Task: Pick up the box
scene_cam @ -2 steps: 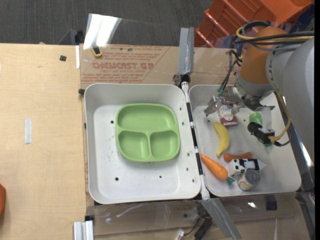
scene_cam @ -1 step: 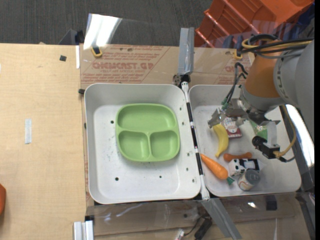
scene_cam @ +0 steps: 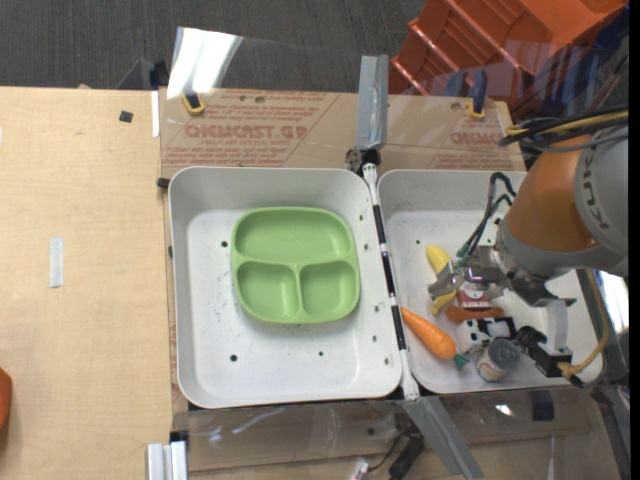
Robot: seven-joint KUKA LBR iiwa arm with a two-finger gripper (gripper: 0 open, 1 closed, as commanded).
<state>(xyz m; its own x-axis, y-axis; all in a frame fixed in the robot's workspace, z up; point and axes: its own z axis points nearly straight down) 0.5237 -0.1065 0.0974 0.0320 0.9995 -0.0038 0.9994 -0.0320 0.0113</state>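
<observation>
Pale wood worktop [scene_cam: 80, 268] carries two white bins; the left bin [scene_cam: 190, 268] holds a green tray [scene_cam: 295, 263]. Over the right bin [scene_cam: 405, 203], the claw [scene_cam: 470, 286] hovers above a small box [scene_cam: 478, 290] among toy food near the carrot [scene_cam: 430, 334]. Its spread I cannot tell. Nothing looks lifted; grasping and raising remain.

The scene was viewed from one fixed camera set above the bench [scene_cam: 80, 268], looking down at a slant. Both bins were taken in at middling range: the left bin [scene_cam: 190, 268] at frame centre, the right bin [scene_cam: 410, 218] at lower right, floor along the top.
</observation>
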